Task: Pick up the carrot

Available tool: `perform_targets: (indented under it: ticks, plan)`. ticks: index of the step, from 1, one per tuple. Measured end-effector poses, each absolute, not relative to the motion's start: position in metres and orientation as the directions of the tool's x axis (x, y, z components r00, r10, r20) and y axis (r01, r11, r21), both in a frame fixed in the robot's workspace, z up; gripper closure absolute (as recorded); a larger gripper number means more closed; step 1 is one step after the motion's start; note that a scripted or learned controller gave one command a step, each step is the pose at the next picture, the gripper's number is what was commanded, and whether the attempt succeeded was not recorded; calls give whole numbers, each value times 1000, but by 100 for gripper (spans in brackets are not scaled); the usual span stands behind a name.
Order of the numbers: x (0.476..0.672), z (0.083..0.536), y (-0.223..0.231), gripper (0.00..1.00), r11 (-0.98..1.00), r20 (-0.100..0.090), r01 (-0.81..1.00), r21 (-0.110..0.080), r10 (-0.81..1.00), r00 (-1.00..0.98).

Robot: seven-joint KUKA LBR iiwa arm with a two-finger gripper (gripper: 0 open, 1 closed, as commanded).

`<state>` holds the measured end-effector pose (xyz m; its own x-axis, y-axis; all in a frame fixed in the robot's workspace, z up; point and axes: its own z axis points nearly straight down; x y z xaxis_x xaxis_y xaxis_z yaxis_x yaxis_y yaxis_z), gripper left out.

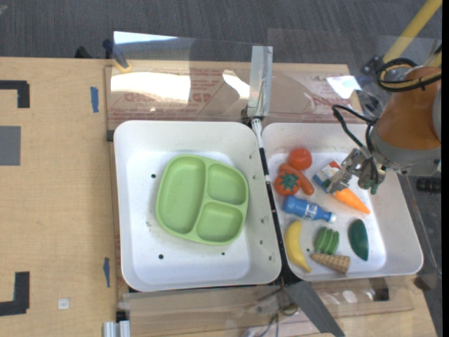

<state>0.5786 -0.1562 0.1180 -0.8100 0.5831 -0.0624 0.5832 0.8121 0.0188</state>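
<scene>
The carrot (351, 201) is a small orange cone lying flat in the right bin (401, 220), its tip pointing to the lower right. My gripper (358, 179) hangs just above the carrot's thick end, at the bin's upper right. Its two fingers (342, 182) stand apart, and nothing shows between them. The carrot lies on the bin floor, just below the fingertips. The grey arm with its orange band (410, 118) comes in from the right.
Around the carrot lie a small colourful box (325, 174), a red ball (300, 158), a red pepper (288, 183), a blue bottle (309, 209), a banana (297, 246), a green vegetable (325, 239), a dark green piece (358, 239) and a waffle cone (331, 261). A green divided plate (202, 199) sits in the left bin (133, 188).
</scene>
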Motion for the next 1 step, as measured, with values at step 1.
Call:
perform_targets:
  ticks: [1]
  plan:
    - [558, 233, -132, 100, 698, -10, 716, 6, 716, -698]
